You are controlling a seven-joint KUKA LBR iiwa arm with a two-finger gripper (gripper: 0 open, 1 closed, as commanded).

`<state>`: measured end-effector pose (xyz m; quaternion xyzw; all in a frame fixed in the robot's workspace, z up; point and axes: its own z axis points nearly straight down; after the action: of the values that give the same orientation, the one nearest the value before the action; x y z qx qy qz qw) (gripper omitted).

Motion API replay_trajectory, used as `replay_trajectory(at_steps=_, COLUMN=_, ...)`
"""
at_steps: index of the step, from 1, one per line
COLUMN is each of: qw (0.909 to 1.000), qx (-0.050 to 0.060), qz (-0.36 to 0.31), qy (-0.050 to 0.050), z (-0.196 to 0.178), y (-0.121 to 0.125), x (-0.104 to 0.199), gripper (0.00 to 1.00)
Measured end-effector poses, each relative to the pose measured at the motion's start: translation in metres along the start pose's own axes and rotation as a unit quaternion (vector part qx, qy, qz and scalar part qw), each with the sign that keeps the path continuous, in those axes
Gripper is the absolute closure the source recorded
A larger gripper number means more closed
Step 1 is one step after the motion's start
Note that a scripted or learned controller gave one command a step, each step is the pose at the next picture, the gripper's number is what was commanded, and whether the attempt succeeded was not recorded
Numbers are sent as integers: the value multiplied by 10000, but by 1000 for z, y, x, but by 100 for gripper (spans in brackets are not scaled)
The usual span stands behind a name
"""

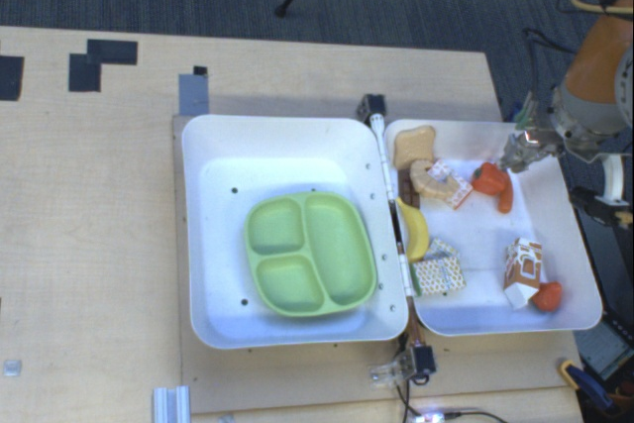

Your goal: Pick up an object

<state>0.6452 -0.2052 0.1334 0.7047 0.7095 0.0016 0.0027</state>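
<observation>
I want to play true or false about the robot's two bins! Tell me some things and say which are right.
1. The green divided plate lies in the left bin. True.
2. The banana sits on the green plate. False: it lies in the right bin, along its left wall.
3. The gripper is over the right bin's upper right part, near the orange carrot toy. True.
4. The small carton stands in the left bin. False: it is in the right bin, near its lower right corner.
5. A slice of bread lies at the right bin's upper left corner. True.
</observation>
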Motion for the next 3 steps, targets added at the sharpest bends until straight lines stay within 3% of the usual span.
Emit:
replay_trajectory(at_steps=1, qw=10000, qx=3, qz=-3, qy=4, z=-48, y=25, x=34, gripper=100)
replay_trajectory(at_steps=2, qw=10000, qx=10, qz=0, qy=3, z=-48, y=25, x=34, gripper=0)
replay_trajectory(at_steps=3, qw=10000, qx=-57, qz=7, qy=-19, z=22, y=-22, x=72, gripper=0)
